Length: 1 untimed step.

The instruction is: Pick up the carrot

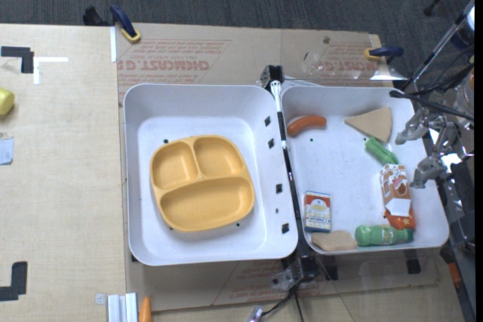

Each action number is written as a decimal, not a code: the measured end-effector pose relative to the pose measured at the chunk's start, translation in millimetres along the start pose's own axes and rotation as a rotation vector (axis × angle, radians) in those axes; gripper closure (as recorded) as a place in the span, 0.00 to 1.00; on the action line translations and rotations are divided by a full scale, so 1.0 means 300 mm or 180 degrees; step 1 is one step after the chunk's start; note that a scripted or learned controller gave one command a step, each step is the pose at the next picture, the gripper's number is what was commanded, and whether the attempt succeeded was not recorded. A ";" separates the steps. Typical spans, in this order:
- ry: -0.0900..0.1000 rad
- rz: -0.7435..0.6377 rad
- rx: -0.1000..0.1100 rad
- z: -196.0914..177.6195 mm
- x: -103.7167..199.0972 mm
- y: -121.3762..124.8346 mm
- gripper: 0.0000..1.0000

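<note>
Lowest in the frame, along the bottom wall of the right bin, a green bottle lies on its side. A flat tan piece lies just to its left. Just above that piece is a small printed box. Above the bottle, near the bin's right wall, lies a long white and orange packet, its lower end close to the bottle.

In the left bin, a yellow plate with three sections lies flat at the centre. The two bins stand side by side, touching along the middle of the frame.

My gripper hangs at the right edge of the frame, over the right wall of the right bin, above the packet. My two fingers are spread apart with nothing between them.

Left of my gripper, a short green piece lies tilted. Just above it lies a tan wedge.

The carrot is an orange-red rod lying in the upper left corner of the right bin, close to the wall shared with the left bin. It is well apart from my gripper and touches nothing else.

Further up, brown cardboard lies under both bins, with a blue clamp at its upper left corner and another clamp at its upper right.
</note>
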<state>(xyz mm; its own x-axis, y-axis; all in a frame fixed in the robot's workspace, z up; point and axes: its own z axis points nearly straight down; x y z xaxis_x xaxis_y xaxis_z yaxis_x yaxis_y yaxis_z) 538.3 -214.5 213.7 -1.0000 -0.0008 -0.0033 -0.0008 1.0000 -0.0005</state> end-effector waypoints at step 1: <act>0.0000 0.0285 -0.0002 0.295 0.120 0.233 0.00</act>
<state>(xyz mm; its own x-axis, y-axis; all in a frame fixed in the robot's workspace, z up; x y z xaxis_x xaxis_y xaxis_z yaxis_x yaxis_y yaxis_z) 502.6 -144.7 125.1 -0.9961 0.0886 -0.0032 0.0886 0.9961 0.0003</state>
